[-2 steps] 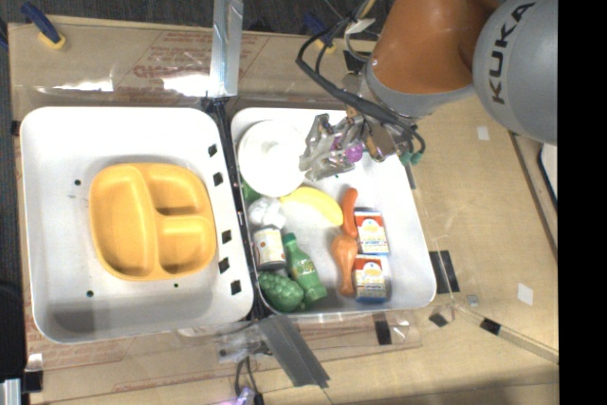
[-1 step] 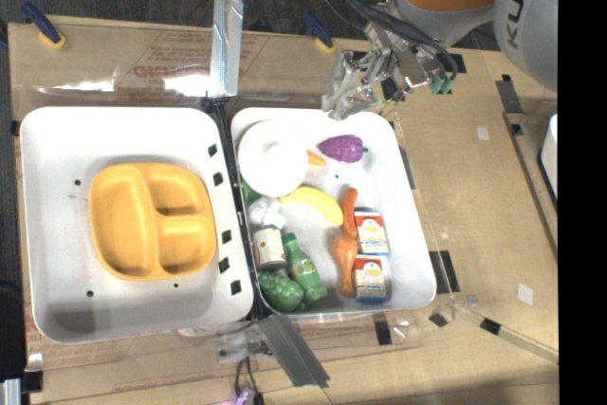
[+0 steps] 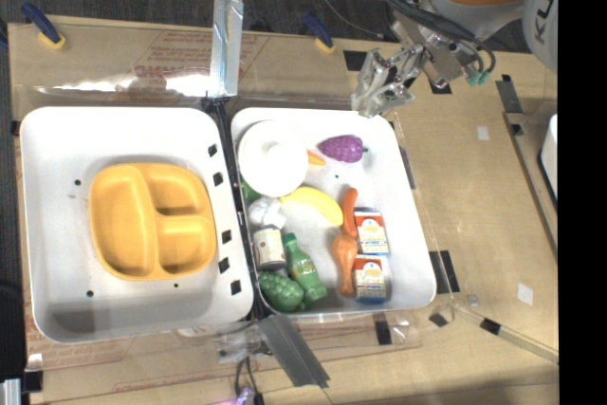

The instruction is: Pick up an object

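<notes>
The gripper (image 3: 377, 93) hangs over the far right corner of the right bin (image 3: 410, 204), just above its rim, with its fingers (image 3: 368, 96) spread apart and nothing between them. The nearest thing to them is the purple grape bunch (image 3: 341, 148), which lies in the bin just below and a little to the left of the fingertips, apart from them. Beside the grapes sits a round white plate (image 3: 272, 157), and nearer the camera lie a yellow banana (image 3: 316, 204), an orange carrot (image 3: 345, 237), two small juice cartons (image 3: 371, 253), a small jar (image 3: 269, 248), a green bottle (image 3: 303, 267) and a green bumpy vegetable (image 3: 282, 290), all crowded together in the bin's near half. The left bin (image 3: 47, 204) holds a yellow divided tray (image 3: 152, 220) lying flat near its middle. Both bins rest side by side on the bench (image 3: 474, 204).
</notes>
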You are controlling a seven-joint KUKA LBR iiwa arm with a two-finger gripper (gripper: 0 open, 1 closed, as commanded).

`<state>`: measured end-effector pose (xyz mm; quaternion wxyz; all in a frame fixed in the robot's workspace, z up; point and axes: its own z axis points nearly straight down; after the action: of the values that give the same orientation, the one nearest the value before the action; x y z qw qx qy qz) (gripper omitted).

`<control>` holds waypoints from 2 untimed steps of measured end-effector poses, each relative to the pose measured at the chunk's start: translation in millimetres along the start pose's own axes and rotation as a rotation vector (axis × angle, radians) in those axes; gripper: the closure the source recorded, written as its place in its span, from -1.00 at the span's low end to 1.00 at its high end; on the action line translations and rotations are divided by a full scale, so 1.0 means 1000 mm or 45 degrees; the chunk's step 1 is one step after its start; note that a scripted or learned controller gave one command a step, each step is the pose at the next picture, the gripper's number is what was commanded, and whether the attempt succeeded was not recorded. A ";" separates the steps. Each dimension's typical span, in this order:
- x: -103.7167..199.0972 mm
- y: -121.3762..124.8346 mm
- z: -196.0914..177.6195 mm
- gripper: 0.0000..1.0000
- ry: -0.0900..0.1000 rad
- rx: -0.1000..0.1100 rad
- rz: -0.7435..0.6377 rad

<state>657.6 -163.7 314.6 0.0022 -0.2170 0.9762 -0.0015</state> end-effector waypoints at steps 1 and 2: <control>0.017 0.027 0.045 1.00 0.004 -0.005 -0.137; 0.006 -0.014 0.032 1.00 -0.001 -0.002 -0.462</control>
<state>657.8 -178.8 282.6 0.0020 -0.3897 0.9209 -0.0010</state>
